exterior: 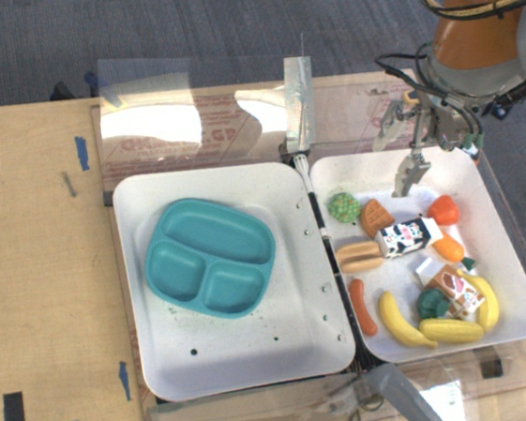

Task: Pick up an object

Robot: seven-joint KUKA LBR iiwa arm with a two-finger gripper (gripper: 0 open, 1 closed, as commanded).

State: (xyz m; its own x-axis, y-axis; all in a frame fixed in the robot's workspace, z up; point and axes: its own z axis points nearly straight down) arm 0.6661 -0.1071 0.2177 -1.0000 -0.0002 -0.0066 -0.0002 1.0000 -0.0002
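The toy food I could pick from lies heaped in the right bin (513, 252): a green lettuce ball (344, 207), a croissant (376, 215), a milk carton (406, 237), a hot dog bun (359, 256), a sausage (359, 306) and bananas (403, 321) at the near end. My pincer (413, 174) hangs over that bin's far end, well apart from the carton, and I cannot tell how it stands or that it has hold of anything. In the left bin (167, 357) lies a teal divided plate (213, 256)
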